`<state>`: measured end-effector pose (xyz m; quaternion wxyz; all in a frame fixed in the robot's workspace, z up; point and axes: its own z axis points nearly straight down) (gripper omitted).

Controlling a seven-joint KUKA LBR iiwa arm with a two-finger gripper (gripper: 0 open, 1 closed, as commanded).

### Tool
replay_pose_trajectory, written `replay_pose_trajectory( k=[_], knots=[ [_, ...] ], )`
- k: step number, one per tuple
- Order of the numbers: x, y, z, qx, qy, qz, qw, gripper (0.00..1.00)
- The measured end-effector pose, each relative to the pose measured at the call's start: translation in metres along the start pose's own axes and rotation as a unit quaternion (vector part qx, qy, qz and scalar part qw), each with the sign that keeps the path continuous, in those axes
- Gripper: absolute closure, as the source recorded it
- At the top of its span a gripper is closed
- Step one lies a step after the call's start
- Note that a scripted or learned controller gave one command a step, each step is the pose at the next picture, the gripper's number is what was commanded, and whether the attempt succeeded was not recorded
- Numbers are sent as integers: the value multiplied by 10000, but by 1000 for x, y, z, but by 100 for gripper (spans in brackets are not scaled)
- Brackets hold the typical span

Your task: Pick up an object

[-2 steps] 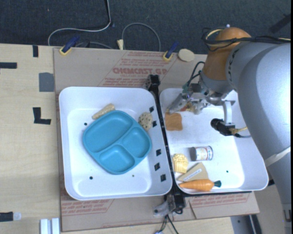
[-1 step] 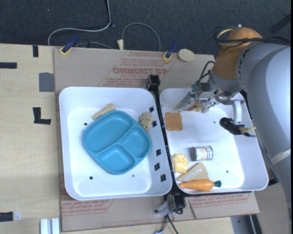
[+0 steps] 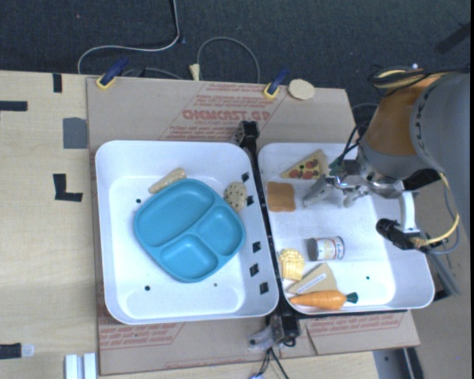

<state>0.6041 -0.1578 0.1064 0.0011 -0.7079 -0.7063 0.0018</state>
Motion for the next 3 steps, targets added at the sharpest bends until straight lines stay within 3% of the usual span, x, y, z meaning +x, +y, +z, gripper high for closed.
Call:
replay_pose_trajectory(
  k=[1,2,3],
  knots=[
    [32,64,23,44,-1,-22,10000,0],
    [48,63,21,20,-16,-2,10000,0],
    [22,65,20,-28,3,-16,10000,0]
  ],
)
